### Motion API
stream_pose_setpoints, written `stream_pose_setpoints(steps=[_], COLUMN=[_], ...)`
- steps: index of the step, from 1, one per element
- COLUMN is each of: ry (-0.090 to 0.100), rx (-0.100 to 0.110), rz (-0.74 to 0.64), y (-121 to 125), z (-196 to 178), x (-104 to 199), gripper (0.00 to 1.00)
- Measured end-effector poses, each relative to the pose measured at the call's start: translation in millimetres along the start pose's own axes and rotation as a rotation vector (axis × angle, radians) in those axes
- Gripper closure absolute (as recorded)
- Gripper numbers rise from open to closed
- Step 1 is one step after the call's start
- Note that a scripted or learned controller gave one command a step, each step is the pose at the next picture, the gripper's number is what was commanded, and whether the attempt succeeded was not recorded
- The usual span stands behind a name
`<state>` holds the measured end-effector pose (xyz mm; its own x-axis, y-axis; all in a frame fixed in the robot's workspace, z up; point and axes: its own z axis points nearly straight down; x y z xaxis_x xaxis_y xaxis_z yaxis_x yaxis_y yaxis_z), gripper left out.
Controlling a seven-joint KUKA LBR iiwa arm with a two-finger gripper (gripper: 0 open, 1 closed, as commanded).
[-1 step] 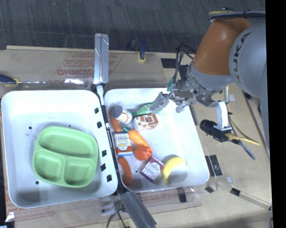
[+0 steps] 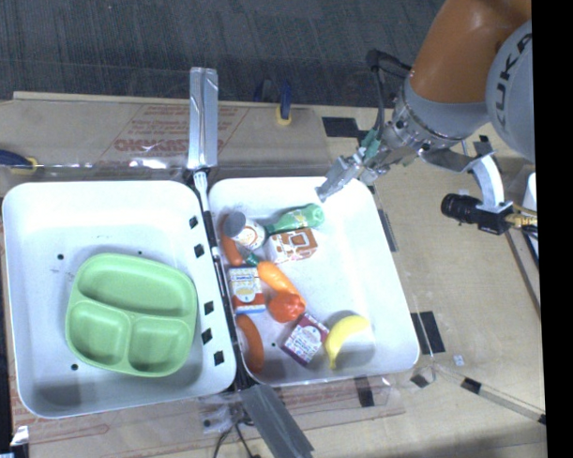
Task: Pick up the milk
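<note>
**A:** Which one is the milk?

**B:** My best reading is the small brown-and-white cardboard carton point(image 2: 295, 244) lying on its side in the right-hand shallow white bin point(image 2: 387, 295), just below the green plastic bottle point(image 2: 300, 216) and touching it or nearly so. At this sharpness the print can't be read, so the white carton with the orange label point(image 2: 246, 287), further down and to the left of the bottle, could be the milk instead.

**A:** And the arm?

**B:** The grey two-finger gripper point(image 2: 331, 186) hangs just above and to the right of the bottle, over the bin's far rim, holding nothing. Whether it is set wide or narrow I cannot tell from this slant.

**A:** How would that carton handle?

**B:** Light, I'd judge, and stiff enough along its edges, though the flat panels may give under a hard squeeze. The coated card looks smooth, so it could slide.

**A:** Where to take it?

**B:** Across the narrow width, at mid-length, closing on the two long sides. The side facing the bottle is crowded, so coming straight down risks nudging the bottle first.
</note>
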<state>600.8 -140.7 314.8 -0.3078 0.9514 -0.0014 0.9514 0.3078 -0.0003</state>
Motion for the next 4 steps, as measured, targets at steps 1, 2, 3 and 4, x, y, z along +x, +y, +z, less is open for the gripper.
stream_pose_setpoints(steps=[1, 2, 3, 4], ry=[0.001, -0.003, -0.005, -0.005], rx=[0.0, -0.002, -0.002, -0.002], rz=[-0.863, -1.293, -1.64, -1.994], y=[-9, -1, 29, 14], z=[31, -55, -100, -129], x=[-20, -3, -6, 33], gripper=[0.0, 0.0, 0.0, 0.0])
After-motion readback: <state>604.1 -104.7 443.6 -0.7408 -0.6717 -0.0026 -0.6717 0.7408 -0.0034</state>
